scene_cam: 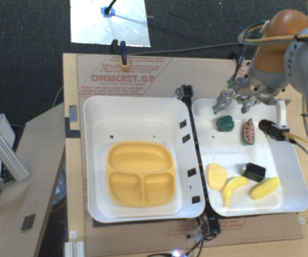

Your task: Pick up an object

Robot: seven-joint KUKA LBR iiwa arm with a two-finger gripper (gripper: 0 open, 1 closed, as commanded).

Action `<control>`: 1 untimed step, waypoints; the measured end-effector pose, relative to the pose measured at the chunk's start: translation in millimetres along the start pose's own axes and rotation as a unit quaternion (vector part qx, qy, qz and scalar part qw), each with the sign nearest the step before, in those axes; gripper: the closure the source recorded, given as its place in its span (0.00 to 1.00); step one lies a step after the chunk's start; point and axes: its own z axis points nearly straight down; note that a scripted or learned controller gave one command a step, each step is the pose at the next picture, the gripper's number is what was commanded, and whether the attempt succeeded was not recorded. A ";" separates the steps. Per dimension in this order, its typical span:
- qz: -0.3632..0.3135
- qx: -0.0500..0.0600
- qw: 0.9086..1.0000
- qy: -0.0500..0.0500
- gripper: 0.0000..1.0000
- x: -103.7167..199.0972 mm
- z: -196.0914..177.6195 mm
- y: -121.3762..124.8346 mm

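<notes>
Right bin [298, 194]: toys crowd front and right; bare floor mid-left; left bin [97, 119]: tray [141, 173] fills centre

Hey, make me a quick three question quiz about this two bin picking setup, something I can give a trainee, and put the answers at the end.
1. True or false: the yellow divided tray lies in the same bin as the banana.
2. Which item lies nearest the gripper? A) corn cob B) green object C) black block
3. Fill in: the watermelon slice lies to the ___ of the green object in the camera view.

Key: 1 false, the tray is in the left bin and the banana in the right bin. 2 B. 3 right.
</notes>
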 end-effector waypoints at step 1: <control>0.000 -0.001 1.000 0.000 0.00 -6.7 56.8 -3.6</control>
